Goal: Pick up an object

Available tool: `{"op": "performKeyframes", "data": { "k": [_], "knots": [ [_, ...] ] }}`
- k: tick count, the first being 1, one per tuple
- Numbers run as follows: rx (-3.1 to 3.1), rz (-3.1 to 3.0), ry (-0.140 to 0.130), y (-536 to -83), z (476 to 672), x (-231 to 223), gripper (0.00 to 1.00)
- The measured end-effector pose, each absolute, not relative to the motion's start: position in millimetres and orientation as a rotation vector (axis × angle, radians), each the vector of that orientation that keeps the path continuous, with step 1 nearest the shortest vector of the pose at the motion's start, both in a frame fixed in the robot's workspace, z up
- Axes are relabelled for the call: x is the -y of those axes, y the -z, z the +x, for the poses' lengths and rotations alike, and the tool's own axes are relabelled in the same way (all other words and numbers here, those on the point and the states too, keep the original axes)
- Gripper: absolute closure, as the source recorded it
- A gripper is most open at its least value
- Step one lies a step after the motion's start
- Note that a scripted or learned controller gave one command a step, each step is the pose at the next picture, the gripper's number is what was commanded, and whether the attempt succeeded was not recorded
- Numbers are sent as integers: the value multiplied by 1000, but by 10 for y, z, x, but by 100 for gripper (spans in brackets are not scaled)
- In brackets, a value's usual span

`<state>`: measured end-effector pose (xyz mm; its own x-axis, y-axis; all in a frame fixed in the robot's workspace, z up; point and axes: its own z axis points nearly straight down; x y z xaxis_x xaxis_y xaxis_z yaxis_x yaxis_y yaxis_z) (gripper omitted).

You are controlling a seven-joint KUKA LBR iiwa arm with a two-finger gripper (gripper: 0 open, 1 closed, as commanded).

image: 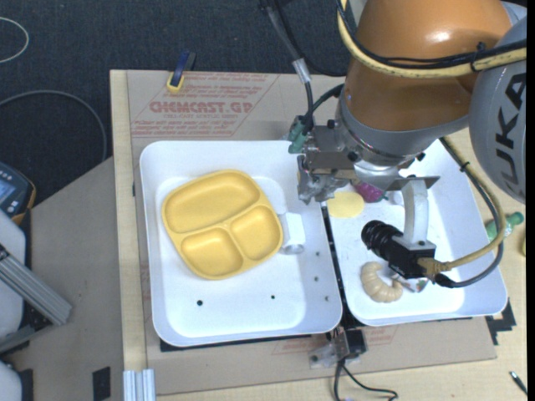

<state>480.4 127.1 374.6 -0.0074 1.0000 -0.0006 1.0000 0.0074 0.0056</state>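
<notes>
A yellow three-compartment plate (221, 221) lies in the left bin (242, 320). In the right bin (468, 299), a pale yellow round piece (344, 205) and a magenta piece (369, 193) lie at the bin's far left, partly hidden under the wrist. A cream, curled, ribbed piece (381, 284) rests near the right bin's front left. My gripper (318, 184) hangs low over the wall between the two bins, just left of the pale yellow piece. I see nothing held in it.
A small whitish clear object (293, 231) sits against the plate's right edge in the left bin. A blue and yellow clip (178, 73) lies on the cardboard behind the bins. The arm's bulk covers the right bin's far part.
</notes>
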Motion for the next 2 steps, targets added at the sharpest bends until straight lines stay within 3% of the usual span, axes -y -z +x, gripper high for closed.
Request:
{"op": "performKeyframes", "data": {
  "k": [1,2],
  "knots": [
    [-2228,2207,-7,-3846,4808,-1277,100],
    [-2233,2221,22,-2229,5083,-1858,100]
  ]
}}
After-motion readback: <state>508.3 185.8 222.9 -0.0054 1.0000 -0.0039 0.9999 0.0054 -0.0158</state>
